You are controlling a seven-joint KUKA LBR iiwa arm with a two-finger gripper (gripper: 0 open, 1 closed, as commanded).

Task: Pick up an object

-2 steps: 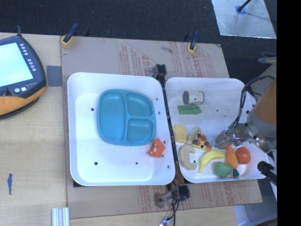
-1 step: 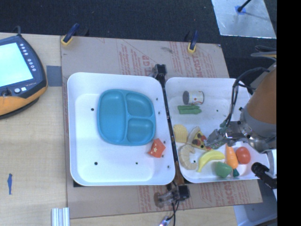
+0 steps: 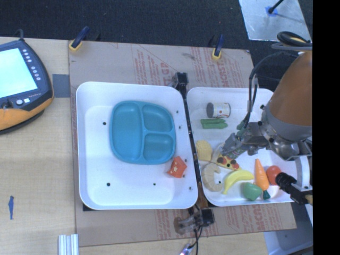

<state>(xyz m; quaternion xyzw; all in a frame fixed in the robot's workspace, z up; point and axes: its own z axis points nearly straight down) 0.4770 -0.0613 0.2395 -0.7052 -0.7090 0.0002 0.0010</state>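
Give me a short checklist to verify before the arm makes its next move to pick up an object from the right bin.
1. Gripper is over the right bin: ok.
2. An object lies just under the fingertips, the pizza slice: ok.
3. Fingers open enough: cannot tell.
4. Nothing already held: cannot tell.
5. Room around the target: not ok; the banana and the cookie crowd it.
6. Blue plate in the left bin lies clear of the arm: ok.

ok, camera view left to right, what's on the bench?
Tablet → left bin with blue divided plate → orange-red piece → right bin → green bean → banana → carrot.
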